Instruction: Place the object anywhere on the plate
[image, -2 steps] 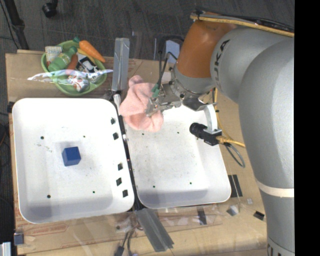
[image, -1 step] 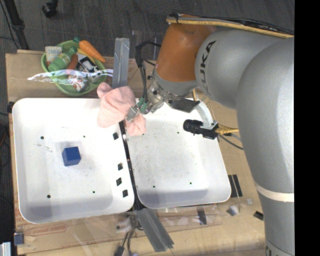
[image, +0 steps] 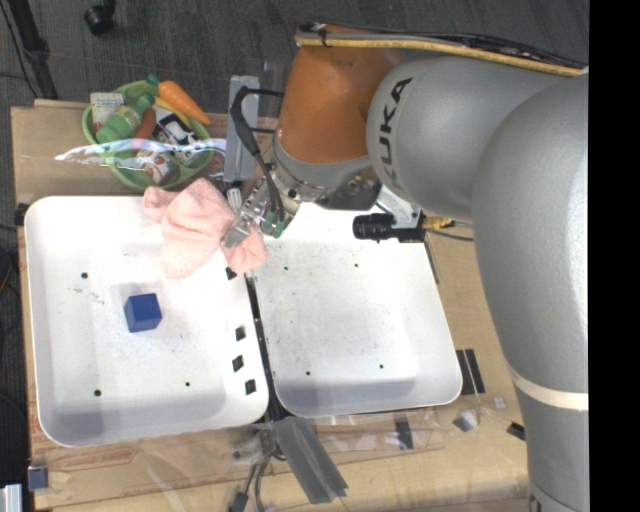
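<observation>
- The two-finger metal gripper (image: 243, 226) hangs low over the crumpled pink cloth (image: 196, 228), apparently to pinch it; its state cannot be told.
- The cloth drapes over the left white bin (image: 60, 400) rim.
- No plate is visible.

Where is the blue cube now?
The blue cube lies in the left bin, toward its middle, below the pink cloth.

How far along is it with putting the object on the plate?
Nothing looks done. The blue cube sits alone in the left bin. The gripper is at the pink cloth on the bins' shared edge; I can't tell if it grips it. Picking and placing both remain, and I can't make out a plate.
</observation>
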